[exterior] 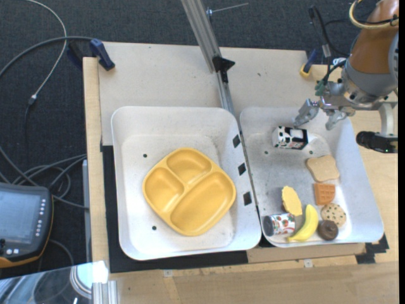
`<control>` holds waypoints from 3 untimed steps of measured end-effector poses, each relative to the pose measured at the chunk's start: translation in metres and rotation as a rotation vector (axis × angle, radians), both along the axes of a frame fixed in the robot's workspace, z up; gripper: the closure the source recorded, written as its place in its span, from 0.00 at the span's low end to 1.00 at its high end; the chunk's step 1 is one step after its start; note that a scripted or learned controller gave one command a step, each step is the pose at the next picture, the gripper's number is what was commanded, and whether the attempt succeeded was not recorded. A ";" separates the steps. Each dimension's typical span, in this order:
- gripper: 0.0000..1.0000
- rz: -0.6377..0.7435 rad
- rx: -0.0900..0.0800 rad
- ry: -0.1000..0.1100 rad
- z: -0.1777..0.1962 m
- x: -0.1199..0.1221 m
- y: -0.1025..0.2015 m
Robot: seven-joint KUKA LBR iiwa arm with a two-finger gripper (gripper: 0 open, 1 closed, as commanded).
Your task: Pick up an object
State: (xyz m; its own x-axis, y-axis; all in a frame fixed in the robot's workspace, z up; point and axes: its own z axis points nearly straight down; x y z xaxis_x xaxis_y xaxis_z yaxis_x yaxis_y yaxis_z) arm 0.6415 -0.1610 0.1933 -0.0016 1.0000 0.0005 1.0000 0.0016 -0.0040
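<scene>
Well, the arm [373, 37] comes in from the right, its orange band sitting high over the far corner of the right bin [361, 170]. Its gripper [321, 114] hangs above the bin's back end, two grey fingers [305, 113] splayed apart, open fairly wide, and nothing sits between them. Just below and a touch to the left of the nearer fingertip lies a small black-and-white carton [290, 137], on its side on the bin floor, close to the gripper but not in its grasp.

Further toward the front of that bin there's a slice of toast [323, 168], then an orange cracker [324, 192] just beneath it. A yellow wedge [291, 201] lies beside the cracker, and a banana [306, 223] curves along the front, with a small can [279, 223] touching its left end. A chocolate-chip cookie [333, 215] and a dark doughnut [327, 230] are crowded at the banana's right.

Over in the left bin [126, 138] rests a yellow tray [189, 191] with three compartments, turned at an angle. A metal post [199, 24] rises slantwise from between the two bins
</scene>
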 end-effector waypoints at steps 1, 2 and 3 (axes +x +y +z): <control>0.00 0.000 0.000 0.000 0.000 0.000 0.000; 1.00 0.002 -0.001 -0.003 0.012 0.001 0.000; 1.00 0.003 0.005 0.008 -0.064 -0.038 0.054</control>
